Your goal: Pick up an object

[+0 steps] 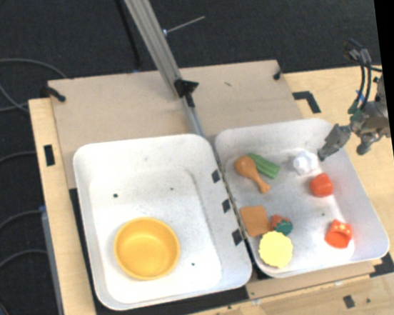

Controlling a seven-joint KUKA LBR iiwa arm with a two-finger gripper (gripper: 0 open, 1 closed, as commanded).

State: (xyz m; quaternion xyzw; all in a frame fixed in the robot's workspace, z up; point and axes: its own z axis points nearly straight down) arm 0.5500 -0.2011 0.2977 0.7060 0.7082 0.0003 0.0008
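Observation:
My gripper (pixel 343 150) hangs at the right bin's far right rim, with its two fingers spread apart and nothing between them. Its left finger (pixel 328 143) ends just right of a small white object (pixel 303 163). Below that lies an orange-red piece (pixel 321 185), and another orange-red piece (pixel 339 234) sits near the front right corner. Further left in the same bin are a tan drumstick (pixel 251 172), a green piece (pixel 265 166), a brown square (pixel 254 220), a small red and green item (pixel 281 225) and a yellow disc (pixel 275 249).
The left bin (pixel 147 160) holds a yellow bowl (pixel 147 247) at its front. A metal post (pixel 156 39) slants up from between the two bins at the back. The right bin's rim (pixel 363 189) runs below the gripper.

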